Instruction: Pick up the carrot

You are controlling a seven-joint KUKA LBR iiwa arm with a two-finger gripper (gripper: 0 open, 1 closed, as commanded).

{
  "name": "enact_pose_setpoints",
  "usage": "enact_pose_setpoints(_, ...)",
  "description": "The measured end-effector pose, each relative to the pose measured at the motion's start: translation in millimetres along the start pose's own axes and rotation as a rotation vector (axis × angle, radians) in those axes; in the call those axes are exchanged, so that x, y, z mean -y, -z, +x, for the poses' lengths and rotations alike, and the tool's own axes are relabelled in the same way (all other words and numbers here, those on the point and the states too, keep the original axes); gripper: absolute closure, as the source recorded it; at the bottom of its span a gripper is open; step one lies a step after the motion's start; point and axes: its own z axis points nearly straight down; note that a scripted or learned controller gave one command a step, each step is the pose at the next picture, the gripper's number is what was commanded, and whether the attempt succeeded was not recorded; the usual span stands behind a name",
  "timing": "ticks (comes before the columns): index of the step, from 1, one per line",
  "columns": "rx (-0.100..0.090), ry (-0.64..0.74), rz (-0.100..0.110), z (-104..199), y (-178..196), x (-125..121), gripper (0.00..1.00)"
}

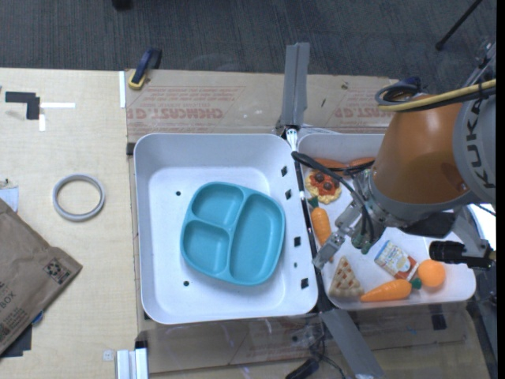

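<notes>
Carrot (387,291) lies at the near edge of the right bin (465,287), touching the waffle piece (345,275) and the orange (431,274), jaws state cannot tell, so a grab risks snagging a neighbour or the bin wall instead.

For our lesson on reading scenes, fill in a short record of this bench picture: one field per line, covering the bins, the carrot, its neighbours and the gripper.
left bin: holds a blue three-compartment plate
right bin: holds toy foods
carrot: orange, lying flat by the near wall
carrot's neighbours: waffle wedge on its left, orange fruit on its right
gripper: low at the bin's left side, beside an orange sausage-shaped piece, apart from the carrot
</notes>
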Motion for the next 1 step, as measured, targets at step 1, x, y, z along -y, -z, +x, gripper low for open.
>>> enact_pose_setpoints(1, 0.001, -0.015, 0.0, -46.5, -0.3, -17.2, 0.0)
